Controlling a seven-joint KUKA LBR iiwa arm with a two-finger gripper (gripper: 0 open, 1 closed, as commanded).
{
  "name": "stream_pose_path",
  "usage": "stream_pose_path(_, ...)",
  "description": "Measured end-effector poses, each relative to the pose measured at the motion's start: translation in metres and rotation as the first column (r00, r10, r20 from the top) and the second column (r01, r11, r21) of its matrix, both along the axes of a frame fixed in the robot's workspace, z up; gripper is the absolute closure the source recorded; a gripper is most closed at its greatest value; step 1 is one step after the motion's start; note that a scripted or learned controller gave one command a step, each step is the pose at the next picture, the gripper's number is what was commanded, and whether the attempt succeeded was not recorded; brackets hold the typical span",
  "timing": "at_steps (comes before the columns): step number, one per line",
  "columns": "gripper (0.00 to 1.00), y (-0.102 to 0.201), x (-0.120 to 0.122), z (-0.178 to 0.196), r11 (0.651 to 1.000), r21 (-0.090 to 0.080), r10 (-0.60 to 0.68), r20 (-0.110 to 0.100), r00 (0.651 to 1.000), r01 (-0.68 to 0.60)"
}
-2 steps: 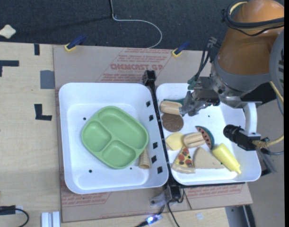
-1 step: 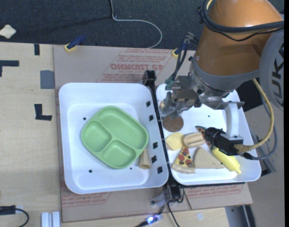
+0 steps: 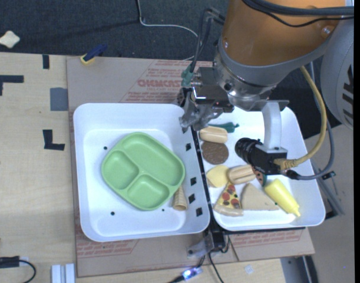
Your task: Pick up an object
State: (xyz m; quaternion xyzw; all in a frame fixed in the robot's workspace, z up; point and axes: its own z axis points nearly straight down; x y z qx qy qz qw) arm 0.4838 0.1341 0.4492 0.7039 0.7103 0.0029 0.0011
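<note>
**Arm Looms Over the Right Bin, Toy Food Below**

The orange band of the arm (image 3: 286,16) is nearest the camera, a wide amber dome filling the top right, with the grey wrist housing just below it. Under that housing the gripper (image 3: 194,115) hangs above the far end of the divide where the two bins meet. Its dark fingers point down over the rims there, but how far apart they stand cannot be made out, and nothing can be seen held between them.

The right bin (image 3: 306,217) holds the toy food. Near its far left corner lies a tan bread roll (image 3: 213,135), with a small teal piece (image 3: 228,125) just beyond it. Next to the roll, toward the near edge, sits a round brown cookie (image 3: 215,152). Further toward the near edge come a pale yellow lump (image 3: 217,175) and a hot dog (image 3: 241,173) side by side, then a pizza slice (image 3: 229,199) and a cream wedge (image 3: 257,199) close to the near rim. A yellow bottle-shaped piece (image 3: 283,196) lies tilted by the near right corner. A black cylindrical part on a white bracket (image 3: 254,151) hangs over the middle of this bin, with a yellow cable running off to the right.

The left bin (image 3: 88,158) carries a green divided plate (image 3: 142,170) in its middle and an ice-cream cone (image 3: 180,199) by its near right corner.
</note>
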Motion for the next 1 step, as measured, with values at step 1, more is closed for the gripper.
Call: stream_pose_path(1,1.00,0.0590,-0.0025,-0.1287,1.000,-0.007,-0.002,-0.020,1.000,0.002)
